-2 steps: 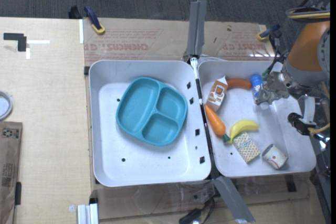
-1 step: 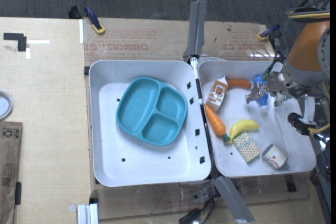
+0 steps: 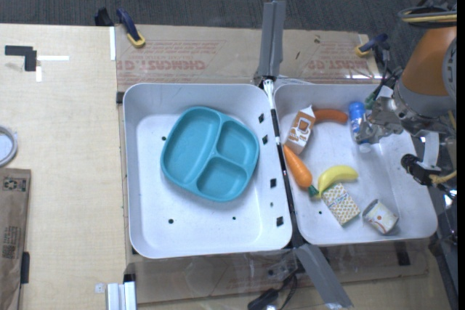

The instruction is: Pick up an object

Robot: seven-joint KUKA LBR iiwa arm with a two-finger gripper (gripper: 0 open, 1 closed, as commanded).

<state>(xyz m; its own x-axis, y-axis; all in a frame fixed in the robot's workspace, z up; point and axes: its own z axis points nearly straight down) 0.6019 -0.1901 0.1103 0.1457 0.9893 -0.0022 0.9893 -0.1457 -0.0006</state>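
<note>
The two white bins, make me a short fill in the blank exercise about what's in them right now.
1. The blue divided plate lies in the ____ bin.
2. The banana lies in the ____ bin.
3. The carrot rests close to the ____ between the bins.
4. The claw hangs right beside the ____ bottle.

Missing words: left; right; divider; blue

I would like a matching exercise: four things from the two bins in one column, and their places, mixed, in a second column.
Things:
1. blue plate
2. banana
3. blue bottle
4. paper cup

Places:
A. near the right bin's front right corner
B. next to the gripper
C. in the left bin
D. middle of the right bin, beside the carrot

Pairs: 1-C, 2-D, 3-B, 4-A
</note>
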